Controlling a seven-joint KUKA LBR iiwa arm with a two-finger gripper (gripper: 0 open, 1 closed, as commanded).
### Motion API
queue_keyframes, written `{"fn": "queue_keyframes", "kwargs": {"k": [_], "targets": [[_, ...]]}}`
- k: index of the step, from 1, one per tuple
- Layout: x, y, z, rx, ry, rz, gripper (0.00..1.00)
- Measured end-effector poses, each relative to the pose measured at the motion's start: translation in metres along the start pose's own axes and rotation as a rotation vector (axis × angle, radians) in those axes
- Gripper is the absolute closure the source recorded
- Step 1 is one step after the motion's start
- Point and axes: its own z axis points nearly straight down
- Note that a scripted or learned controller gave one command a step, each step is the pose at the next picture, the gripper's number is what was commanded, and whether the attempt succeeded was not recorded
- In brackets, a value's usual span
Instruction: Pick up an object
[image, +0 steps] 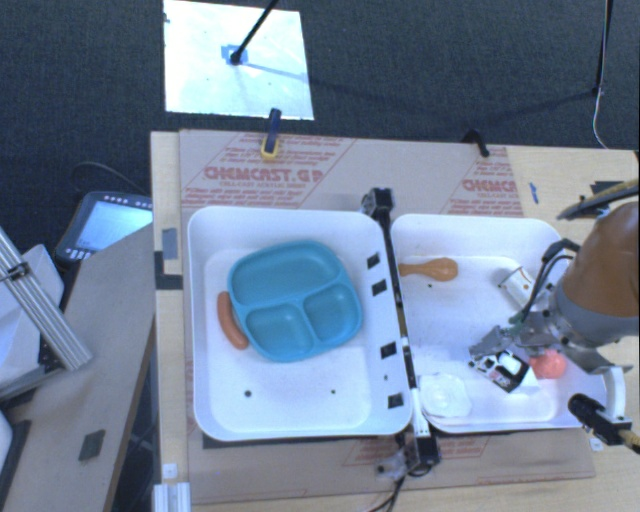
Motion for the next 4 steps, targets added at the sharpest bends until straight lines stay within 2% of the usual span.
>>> {"fn": "queue_keyframes", "kwargs": {"k": [1, 2, 3, 4], "targets": [[-0.001, 0.003, -0.015, -0.010, -0.004, -0.001, 1.00], [-0.007, 0.006, -0.078, -0.007, -0.008, -0.003, 1.00], [-0.007, 0.007, -0.095, -0.003, -0.006, -0.003, 1.00], [0.053, 0.014, -0.090, -0.001, -0.003, -0.009, 1.00]]}}
